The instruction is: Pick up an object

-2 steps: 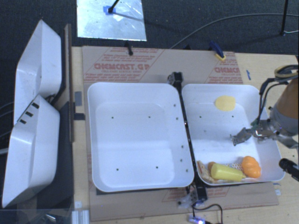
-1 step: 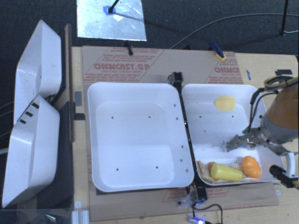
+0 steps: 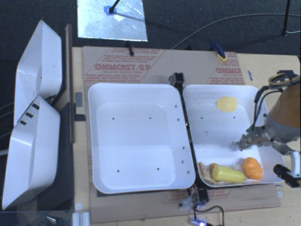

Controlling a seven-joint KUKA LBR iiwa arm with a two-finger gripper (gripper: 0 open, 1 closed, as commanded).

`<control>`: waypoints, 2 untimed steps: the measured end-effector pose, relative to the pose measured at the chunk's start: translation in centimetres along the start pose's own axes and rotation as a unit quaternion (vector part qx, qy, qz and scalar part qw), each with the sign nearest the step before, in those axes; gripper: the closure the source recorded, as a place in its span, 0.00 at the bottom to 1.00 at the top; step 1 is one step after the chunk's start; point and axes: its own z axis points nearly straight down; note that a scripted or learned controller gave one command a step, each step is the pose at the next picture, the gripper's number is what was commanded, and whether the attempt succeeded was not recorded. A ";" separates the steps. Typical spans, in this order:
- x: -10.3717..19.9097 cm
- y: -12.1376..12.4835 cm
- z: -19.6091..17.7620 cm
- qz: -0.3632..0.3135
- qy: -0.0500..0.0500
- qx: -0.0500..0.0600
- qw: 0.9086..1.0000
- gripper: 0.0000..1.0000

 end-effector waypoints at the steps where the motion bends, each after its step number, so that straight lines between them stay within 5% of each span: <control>1: -0.6 -0.3 -4.4 0.000 0.000 -0.001 1.000 1.00; 2: 0.2 0.6 -9.5 -0.001 0.000 -0.002 1.000 1.00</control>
